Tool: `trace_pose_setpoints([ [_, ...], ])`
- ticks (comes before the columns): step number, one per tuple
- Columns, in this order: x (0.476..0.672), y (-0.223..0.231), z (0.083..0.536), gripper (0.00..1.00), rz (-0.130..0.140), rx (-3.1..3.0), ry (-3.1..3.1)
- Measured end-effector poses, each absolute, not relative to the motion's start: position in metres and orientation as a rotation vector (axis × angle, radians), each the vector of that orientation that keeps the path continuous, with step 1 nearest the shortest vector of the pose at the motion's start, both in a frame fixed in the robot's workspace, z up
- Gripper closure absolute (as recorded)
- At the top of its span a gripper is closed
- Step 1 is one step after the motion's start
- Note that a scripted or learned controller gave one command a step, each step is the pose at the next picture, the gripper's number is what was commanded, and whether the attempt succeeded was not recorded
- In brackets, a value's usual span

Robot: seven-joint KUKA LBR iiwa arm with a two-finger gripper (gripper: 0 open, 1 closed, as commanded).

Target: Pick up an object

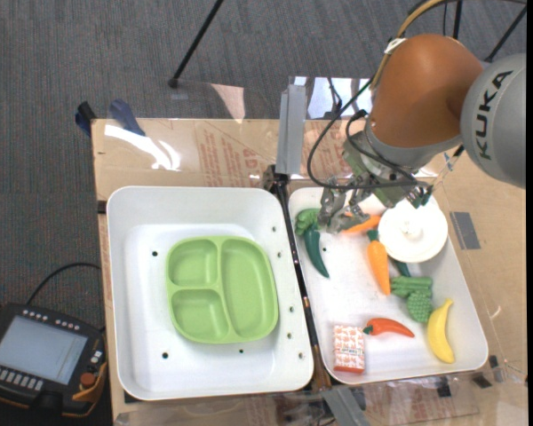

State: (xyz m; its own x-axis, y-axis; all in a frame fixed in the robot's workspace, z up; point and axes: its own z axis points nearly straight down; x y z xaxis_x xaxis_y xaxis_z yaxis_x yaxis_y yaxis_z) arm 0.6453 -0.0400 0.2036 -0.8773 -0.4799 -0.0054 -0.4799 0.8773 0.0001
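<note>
Nearest, on the floor at the left, a teach pendant (44,355) is seen beside the desk (204,153). Two white bins are carried side by side on the desk. In the left bin (124,229) a green divided plate (222,289) is laid flat, with nothing in its three compartments. In the right bin (475,327), along the near wall, a small orange-and-white packet (349,348), a red chili (389,327) and a banana (441,330) are found. Just beyond them a green knobbly toy (415,295) and a carrot (378,265) are placed, the carrot touching a white round lid (413,232). A dark green pepper (316,250) is set by the left wall. At the far end the gripper (341,211) is lowered over an orange piece (362,226) and green leaves (306,219); whether the fingers are released or clenched cannot be told.
</note>
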Motion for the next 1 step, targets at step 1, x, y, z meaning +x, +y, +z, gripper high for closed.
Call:
trace_pose_setpoints([
  [1,0.6452,-0.0111,0.2408,1.00,0.002,-1.041,2.958],
])
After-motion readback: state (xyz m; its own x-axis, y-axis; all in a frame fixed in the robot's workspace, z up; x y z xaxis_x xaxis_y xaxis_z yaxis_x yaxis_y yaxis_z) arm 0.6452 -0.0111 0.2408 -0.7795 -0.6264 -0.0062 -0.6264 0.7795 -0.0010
